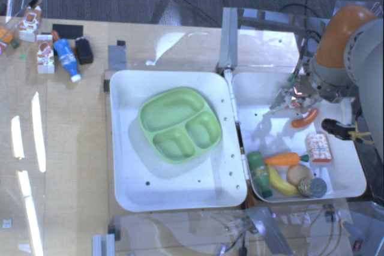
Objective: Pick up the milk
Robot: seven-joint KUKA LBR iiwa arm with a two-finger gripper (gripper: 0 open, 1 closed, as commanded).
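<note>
Camera view. Bench [54, 177] was pale wood with glare streaks on its left side; dark ribbed floor beyond it, with cables looping across. Two white bins sat side by side: the left bin [126, 189] held a green divided plate [179, 124], and the right bin [264, 84] held toy food.

The milk carton [318, 147] lay in the right bin near its right wall, a small white box with a red-orange printed face, just below a toy sausage [304, 117] and right of a carrot [282, 159]. A green bottle [258, 169], a banana [281, 181], a potato-like piece [297, 174] and a can [312, 187] were clustered at the near end.

The gripper [295, 98] hung over the far part of the right bin, apart from the carton. Its tip was small and blurred against the bin; its state could not be told.

On the bench's far left stood a blue bottle [66, 59] and small cartons [44, 53]; their labels were unreadable.
</note>
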